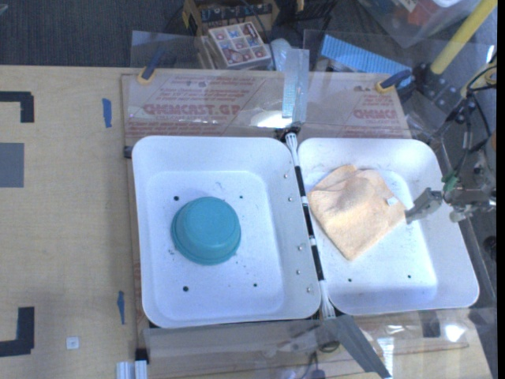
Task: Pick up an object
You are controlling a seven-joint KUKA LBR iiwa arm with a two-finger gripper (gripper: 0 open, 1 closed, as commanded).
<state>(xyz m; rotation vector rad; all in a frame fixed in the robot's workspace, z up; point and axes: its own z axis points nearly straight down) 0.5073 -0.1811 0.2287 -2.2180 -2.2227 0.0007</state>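
Tan folded cloth point(357, 209) lying slightly askew in the right bin point(394, 284), its left corner close to the divider between the bins; teal bowl point(206, 229), upside down, near the middle of the left bin point(150, 172). Both bins side by side on the pale tabletop point(63, 212).

Arm's wrist point(465, 196) reaching in low over the right rim of the right bin, jaws pointing leftward and ending just beside the cloth's right edge, apparently touching it or very near. Width of the jaws not to be told from this angle; nothing seen held between them.

Likely risks, judged from this layout: a pinch taken at the very hem, catching a single layer only, so that the cloth unfolds, trails or slips free on lifting; a sideways approach pushing the soft cloth toward the divider rather than gripping it; a low descent striking the bin floor or rim. Bowl well apart from the jaws, hence unlikely to be disturbed.
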